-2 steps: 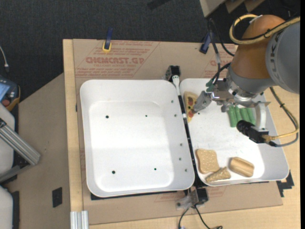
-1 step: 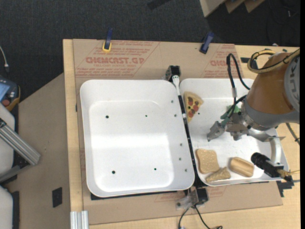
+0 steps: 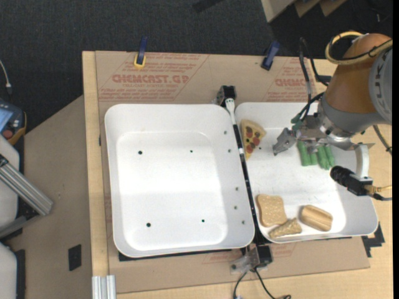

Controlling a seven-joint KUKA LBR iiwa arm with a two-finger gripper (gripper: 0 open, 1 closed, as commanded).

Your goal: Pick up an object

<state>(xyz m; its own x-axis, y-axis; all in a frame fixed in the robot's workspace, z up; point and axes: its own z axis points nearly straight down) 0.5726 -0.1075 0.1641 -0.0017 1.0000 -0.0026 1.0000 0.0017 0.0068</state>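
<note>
jaws (image 3: 283, 143): seen low over the right bin, hanging off the arm that comes in from the right. Whether they're spread or closed can't be told from this angle, and nothing is seen caught in them.

green pieces (image 3: 315, 154): a bunch of green stick-like items lying side by side, just beside the jaws and partly tucked under the wrist. Probably the nearest candidate for a pick, though the wrist covers their upper ends.

pizza slice (image 3: 252, 136): a toy wedge with red dots, laid near the bin's left wall, just left of the jaws. Also close enough to be the target; which one is being aimed at can't be settled.

bread slice (image 3: 271, 209): flat on the bin floor near the front edge, well apart from the jaws.

crumbly wedge (image 3: 286, 228): touching the bread slice's lower corner, right at the front rim.

bread roll (image 3: 315, 217): just beside the wedge, front right of the bin.

right bin (image 3: 358, 223): everything pickable is kept in here, so that's where the arm is working.

left bin (image 3: 168, 173): white, shallow, butted against the right one; likely the drop-off side.

desk (image 3: 100, 167): cardboard sheet clamped under both bins, presumably so nothing slides.

task status: no object lifted yet, as far as can be judged.
</note>
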